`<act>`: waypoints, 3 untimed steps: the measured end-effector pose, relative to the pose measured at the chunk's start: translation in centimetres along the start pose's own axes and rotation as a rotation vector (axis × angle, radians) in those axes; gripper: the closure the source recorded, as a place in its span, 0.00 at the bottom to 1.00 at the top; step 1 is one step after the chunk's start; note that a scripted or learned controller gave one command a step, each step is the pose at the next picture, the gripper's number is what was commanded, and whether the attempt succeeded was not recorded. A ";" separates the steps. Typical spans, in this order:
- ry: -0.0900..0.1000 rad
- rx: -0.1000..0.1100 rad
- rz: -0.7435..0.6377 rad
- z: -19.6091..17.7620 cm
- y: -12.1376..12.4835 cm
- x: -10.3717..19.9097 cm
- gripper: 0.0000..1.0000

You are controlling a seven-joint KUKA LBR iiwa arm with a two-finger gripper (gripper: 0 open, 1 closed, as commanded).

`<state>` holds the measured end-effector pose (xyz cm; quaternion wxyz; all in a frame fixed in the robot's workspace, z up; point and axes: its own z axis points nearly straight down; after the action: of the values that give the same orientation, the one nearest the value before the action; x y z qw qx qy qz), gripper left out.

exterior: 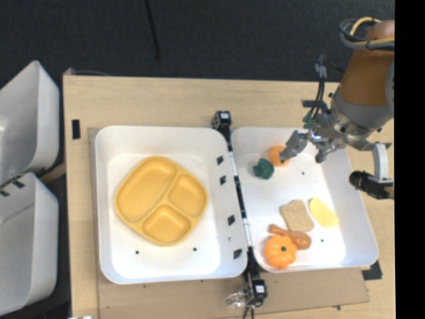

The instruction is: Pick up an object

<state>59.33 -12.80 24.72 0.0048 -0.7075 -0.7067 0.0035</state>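
My gripper (307, 149) hangs over the back of the right bin (352, 234), open, with bare white floor between its fingers. Its left finger (291, 146) overlaps a small orange object (275, 157), which is partly hidden behind it. A dark green lump (263, 169) lies just left of that, touching or nearly touching the orange object. Toward the front of the bin lie a tan bread slice (296, 215), a pale yellow piece (323, 212), a reddish-orange sausage-like stick (291, 235) and an orange pumpkin (279, 252).
The left bin (106, 244) holds a yellow divided plate (160, 199). A ridge with black clips (234, 198) separates the two bins. White boxes (23, 178) stand off the bench's left side. The arm's grey and orange body (364, 78) rises over the right bin's back corner.
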 end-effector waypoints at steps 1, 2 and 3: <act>-0.002 -0.012 -0.003 -0.7 0.2 0.0 0.00; -0.004 -0.007 0.001 5.4 -0.3 0.2 0.00; -0.004 -0.008 0.003 11.3 0.3 0.7 0.00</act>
<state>59.50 -12.07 13.37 0.0008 -0.7087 -0.7055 0.0021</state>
